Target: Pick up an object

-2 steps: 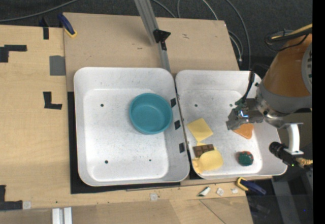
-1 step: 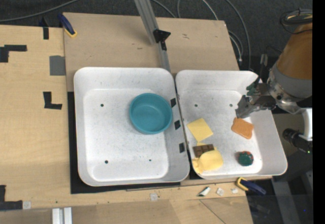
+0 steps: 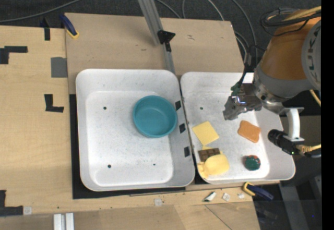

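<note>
Nothing picked yet: every object lies loose in the bins

Nearest the counter's front edge, in the right bin (image 3: 271,174), sit a yellow lump (image 3: 215,165) and a green piece (image 3: 252,162); beyond them a yellow block (image 3: 205,133) and an orange block (image 3: 249,131); farther back the gripper (image 3: 233,110) hovers, whether its jaws are wide or narrow I cannot tell; a teal bowl (image 3: 154,116) rests in the left bin (image 3: 94,119)
</note>
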Controlling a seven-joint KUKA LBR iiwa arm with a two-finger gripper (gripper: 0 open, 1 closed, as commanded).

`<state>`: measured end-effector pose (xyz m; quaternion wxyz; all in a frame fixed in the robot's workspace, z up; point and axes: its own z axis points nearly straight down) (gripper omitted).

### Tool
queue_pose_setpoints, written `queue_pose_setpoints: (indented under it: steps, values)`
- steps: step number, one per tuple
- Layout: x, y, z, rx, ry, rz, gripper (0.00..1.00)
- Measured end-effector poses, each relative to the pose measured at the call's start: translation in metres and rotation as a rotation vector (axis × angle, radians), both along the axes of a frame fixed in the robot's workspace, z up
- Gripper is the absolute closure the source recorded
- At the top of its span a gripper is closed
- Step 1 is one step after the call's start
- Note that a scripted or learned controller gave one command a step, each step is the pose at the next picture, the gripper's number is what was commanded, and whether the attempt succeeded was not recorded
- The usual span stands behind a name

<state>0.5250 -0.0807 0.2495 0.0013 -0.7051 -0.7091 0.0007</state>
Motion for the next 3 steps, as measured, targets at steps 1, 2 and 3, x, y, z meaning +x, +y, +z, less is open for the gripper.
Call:
queue_pose_setpoints:
  steps: [1, 2, 3]
  values:
    - [0.025, 0.050, 0.004, 0.001, -0.002, 0.001, 1.00]
    - [0.035, 0.100, 0.005, 0.001, -0.001, 0.001, 1.00]
    - [0.048, 0.151, -0.012, -0.001, 0.000, 0.001, 1.00]
